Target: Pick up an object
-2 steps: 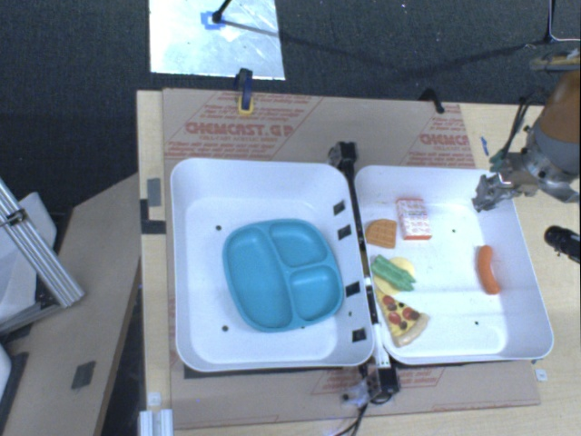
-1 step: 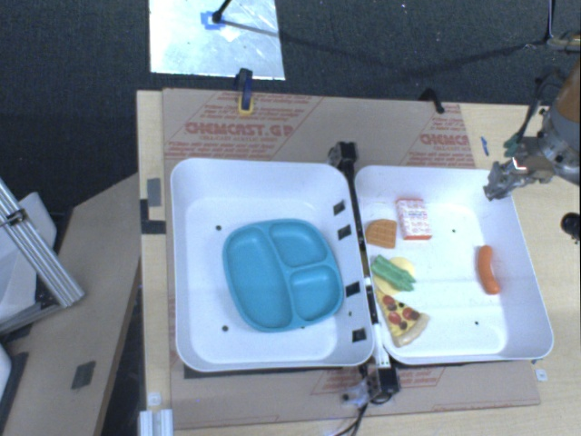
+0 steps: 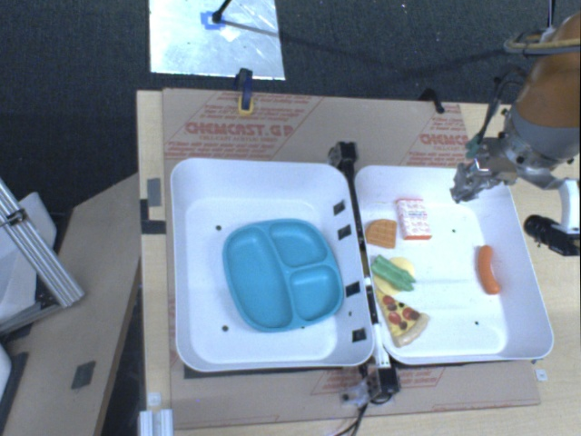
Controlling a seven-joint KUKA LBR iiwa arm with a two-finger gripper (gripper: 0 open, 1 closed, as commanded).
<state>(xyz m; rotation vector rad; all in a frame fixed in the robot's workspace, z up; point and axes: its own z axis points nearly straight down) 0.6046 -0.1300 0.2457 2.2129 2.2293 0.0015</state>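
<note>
Nothing held in end effector (image 3: pixel 467 187), grip unclear; lower slowly over red-and-white box (image 3: pixel 414 218) just left, then squeeze gently

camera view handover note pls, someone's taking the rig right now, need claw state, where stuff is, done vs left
Claw: over the right bin's far edge, nothing seen between its fingers; open or shut unclear.
Right bin: red-and-white carton, cookie, green beans, pizza slice, hot dog.
Left bin: blue divided plate.
Done: nothing picked up.
Left: grasp and lift one object; the carton lies nearest.
</note>
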